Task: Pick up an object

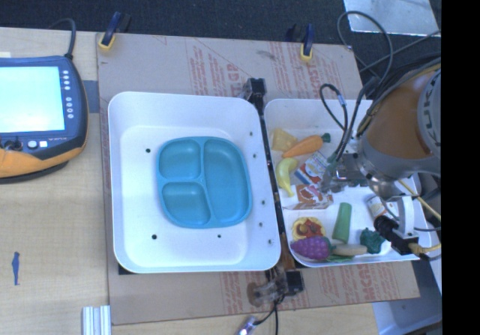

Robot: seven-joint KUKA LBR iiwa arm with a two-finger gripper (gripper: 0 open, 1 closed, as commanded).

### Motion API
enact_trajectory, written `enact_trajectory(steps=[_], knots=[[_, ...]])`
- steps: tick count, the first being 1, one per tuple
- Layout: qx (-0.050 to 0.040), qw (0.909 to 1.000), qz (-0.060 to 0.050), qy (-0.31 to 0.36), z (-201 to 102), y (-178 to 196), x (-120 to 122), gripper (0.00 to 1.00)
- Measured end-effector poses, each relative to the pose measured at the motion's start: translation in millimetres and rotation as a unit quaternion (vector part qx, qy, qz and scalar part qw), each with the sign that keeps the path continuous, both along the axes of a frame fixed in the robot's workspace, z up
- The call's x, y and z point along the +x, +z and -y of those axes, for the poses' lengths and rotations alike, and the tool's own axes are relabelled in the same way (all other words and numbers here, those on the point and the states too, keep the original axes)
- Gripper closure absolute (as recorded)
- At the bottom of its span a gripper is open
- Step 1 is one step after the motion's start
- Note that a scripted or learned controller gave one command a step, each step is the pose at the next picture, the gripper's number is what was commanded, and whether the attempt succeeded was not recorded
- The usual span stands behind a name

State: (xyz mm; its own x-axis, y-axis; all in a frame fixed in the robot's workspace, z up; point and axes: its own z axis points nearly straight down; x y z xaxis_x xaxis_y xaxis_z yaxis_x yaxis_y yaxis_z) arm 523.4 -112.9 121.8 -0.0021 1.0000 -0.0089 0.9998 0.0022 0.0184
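The right bin (289, 110) holds several toy foods. Among them are an orange carrot (304, 146), a yellow banana (285, 174), a yellow wedge (281, 138), a green cylinder (343, 222), a purple grape bunch (314, 248), a dark green piece (370, 238) and a flat printed packet (310, 192). My gripper (330, 177) hangs low over the middle of that bin, right by the packet and a small blue-and-red item (310, 173). The grey and orange arm (405, 127) comes in from the right and covers the bin's right side.
The left bin (135, 251) carries a blue three-compartment plate (202, 180). A teach pendant with a bright screen (34, 112) lies at the far left. Clamps (306, 40) grip the cardboard's back edge. Cables (360, 64) loop above the right bin.
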Motion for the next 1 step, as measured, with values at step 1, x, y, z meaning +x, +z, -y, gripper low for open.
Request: enact_trajectory(steps=[1], knots=[[0.0006, 1.0, -0.001, 0.001, -1.0, -0.8, -0.7, 0.0]])
